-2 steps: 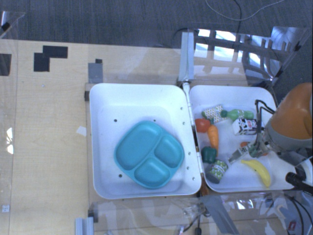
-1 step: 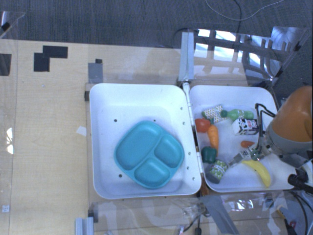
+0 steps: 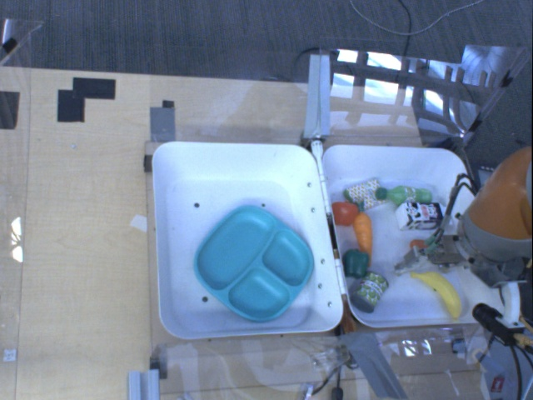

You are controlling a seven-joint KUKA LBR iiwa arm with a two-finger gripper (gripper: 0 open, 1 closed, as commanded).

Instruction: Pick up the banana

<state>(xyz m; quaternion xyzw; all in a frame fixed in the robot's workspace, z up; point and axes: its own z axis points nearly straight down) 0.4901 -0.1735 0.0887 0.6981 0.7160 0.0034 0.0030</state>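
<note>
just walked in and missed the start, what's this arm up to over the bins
The grey arm's two-finger gripper sits low in the right white bin, just above the yellow banana, which lies flat on the bin floor, not lifted. Around it are an orange carrot, a red tomato and a small milk carton. A blue divided plate lies in the left white bin.

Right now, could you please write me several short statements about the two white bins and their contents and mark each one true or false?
1. The yellow banana lies in the right white bin. True.
2. The teal divided plastic plate sits in the right bin. False: it sits in the left white bin.
3. The orange carrot lies near the wall between the bins. True.
4. The banana rests on the plate. False: it lies on the right bin's floor.
5. The metal gripper is over the right bin, close to the banana. True.
</note>
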